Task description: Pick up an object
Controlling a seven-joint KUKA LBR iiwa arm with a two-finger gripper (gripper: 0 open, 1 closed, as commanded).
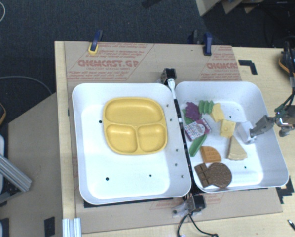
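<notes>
1. The hand [253,131] hangs over the right bin [266,102] near the worktop's right edge; whether it is wide or narrow cannot be told.
2. Toy foods crowd that bin's left half, some overlapping; a pale wedge [237,151] lies just beside the hand.
3. A yellow tray [135,125] sits in the left bin [88,147].

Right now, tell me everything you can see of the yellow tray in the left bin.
The yellow tray is a smooth, plastic-looking divided plate with rounded corners: one wide compartment along the far side and two smaller ones along the near side. It lies flat and upright on the floor of the left bin, toward its far half, nothing in its compartments. Only the bin touches it.
</notes>
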